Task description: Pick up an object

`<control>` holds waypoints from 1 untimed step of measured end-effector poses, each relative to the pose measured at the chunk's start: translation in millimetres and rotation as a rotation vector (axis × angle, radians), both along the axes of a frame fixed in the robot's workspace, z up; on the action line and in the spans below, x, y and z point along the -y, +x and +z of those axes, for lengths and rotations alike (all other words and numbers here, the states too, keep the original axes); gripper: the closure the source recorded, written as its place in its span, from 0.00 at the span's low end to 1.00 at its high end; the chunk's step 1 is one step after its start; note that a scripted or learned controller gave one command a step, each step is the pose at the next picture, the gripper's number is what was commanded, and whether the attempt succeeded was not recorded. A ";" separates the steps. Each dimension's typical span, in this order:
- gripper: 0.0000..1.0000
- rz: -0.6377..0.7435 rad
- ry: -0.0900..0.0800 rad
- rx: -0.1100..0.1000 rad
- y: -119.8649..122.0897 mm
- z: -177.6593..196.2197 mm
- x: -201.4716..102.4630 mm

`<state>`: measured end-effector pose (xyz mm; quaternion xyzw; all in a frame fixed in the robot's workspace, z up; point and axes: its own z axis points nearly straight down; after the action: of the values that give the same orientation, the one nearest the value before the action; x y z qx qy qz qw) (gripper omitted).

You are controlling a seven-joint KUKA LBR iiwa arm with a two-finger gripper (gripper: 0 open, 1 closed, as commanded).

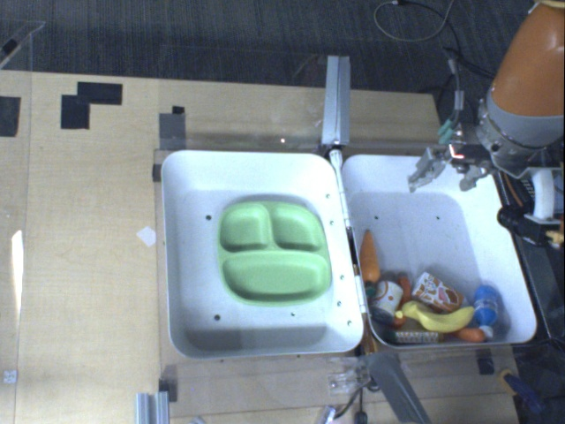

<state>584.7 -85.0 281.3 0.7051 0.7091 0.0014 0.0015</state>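
A pile of small toys lies at the near end of the right bin [424, 210]: an orange carrot [369, 254], a yellow banana [434, 318], a red-and-white packet [435, 291], a blue bottle [485, 305] and a small round tin [385, 299]. My gripper [448, 172] hangs over the far edge of the right bin, well apart from the pile, with its two fingers spread open and nothing between them. The arm's orange band [532, 56] rises at the upper right.
The left bin [181, 254] holds a green divided plate [272, 252]. A metal post [336, 104] stands behind the rim between the bins. Cables [424, 16] trail across the dark floor at the back. Black markers [88, 102] sit on the bench at left.
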 end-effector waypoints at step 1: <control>0.00 -0.111 0.000 -0.002 -66.3 -117.7 20.4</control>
<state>518.4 -105.4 163.6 0.7434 0.6688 0.0006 0.0006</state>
